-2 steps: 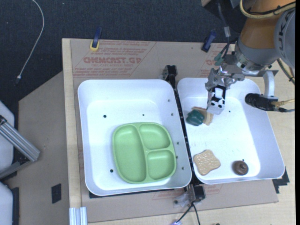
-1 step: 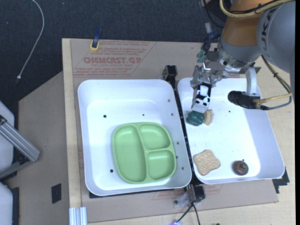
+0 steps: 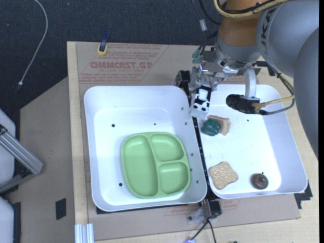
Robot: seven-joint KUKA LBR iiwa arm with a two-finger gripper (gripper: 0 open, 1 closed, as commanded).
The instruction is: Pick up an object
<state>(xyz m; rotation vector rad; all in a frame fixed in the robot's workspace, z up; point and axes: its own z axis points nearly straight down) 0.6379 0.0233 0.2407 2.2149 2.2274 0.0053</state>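
Observation:
My gripper hangs over the far left corner of the right bin, close to the wall between the two bins. Just in front of it, and apart from it, a teal rounded object lies against a tan bread-like piece. A tan waffle-textured biscuit lies near the bin's front wall. To its right sits a small brown doughnut-shaped piece. Nothing shows in the gripper's grasp.
The left bin holds a green divided plate in its front half. The grey arm with its orange band reaches in from the upper right, above the far side of the right bin. Cardboard lies under both bins.

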